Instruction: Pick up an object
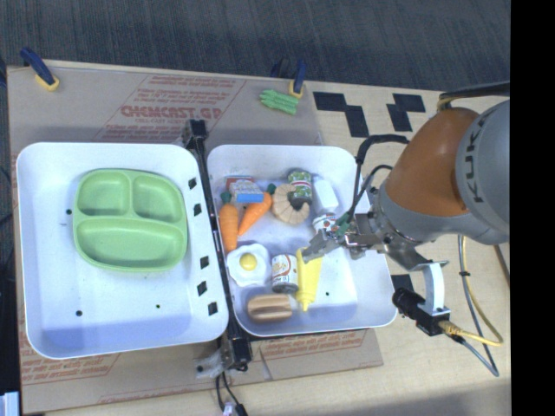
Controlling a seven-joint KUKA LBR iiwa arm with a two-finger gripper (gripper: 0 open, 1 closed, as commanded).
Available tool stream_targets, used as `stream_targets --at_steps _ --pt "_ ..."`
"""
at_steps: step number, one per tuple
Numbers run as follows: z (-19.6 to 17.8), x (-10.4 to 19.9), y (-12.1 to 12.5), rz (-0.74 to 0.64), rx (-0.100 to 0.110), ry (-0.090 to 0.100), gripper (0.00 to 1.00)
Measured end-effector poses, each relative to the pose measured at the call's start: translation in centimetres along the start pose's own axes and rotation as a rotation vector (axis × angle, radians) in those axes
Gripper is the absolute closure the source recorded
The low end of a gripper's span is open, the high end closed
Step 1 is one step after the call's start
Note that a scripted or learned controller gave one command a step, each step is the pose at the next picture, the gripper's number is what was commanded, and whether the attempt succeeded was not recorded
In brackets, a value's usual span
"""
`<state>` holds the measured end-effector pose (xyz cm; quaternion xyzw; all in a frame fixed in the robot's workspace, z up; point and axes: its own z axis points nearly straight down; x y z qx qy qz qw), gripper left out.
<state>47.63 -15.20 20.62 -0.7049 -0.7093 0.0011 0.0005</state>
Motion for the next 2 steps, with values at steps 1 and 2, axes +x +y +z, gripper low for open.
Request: stream_targets --at_steps 1,2 --pt "4.5 -5.7 3.7 0.001 0.001 0.001 0.0" --pt "10.7 -5.9 9.6 -0.001 0.002 0.001 0.0"
